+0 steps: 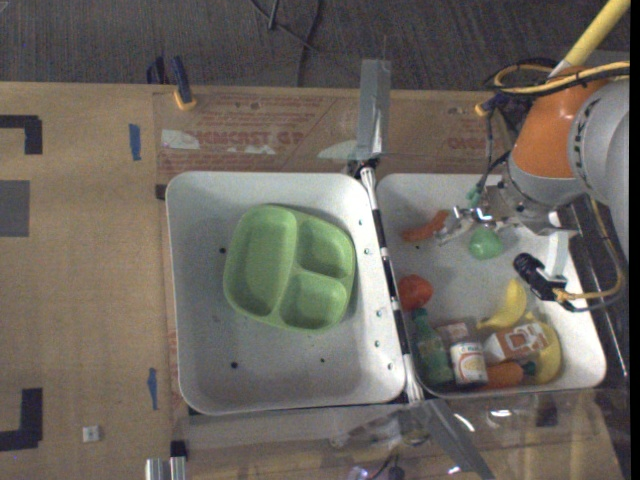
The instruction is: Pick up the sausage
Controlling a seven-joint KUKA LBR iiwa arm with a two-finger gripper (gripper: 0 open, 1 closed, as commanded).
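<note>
Over the right bin (590,353): gripper (462,224), near its far-left part.
Sausage (424,229): reddish-orange, lying just left of the fingertips, perhaps touching them.
Pincer state: too blurred to tell.
Beside the gripper: pale green round item (486,243).
Near end of right bin: tomato (414,290), banana (508,306), small cartons and a bottle.
Left bin (200,368): green divided plate (292,266).

**Tabletop and what lies on it**

The tabletop (80,268) is a brown, cardboard-like surface. Two shallow white bins lie on it side by side, touching along a metal divider: the left bin (200,368) and the right bin (450,203). Black corner marks (25,133) and small blue tape pieces (134,140) are stuck on the tabletop at the left. A blue and yellow clamp (180,80) sits at its far edge.
</note>
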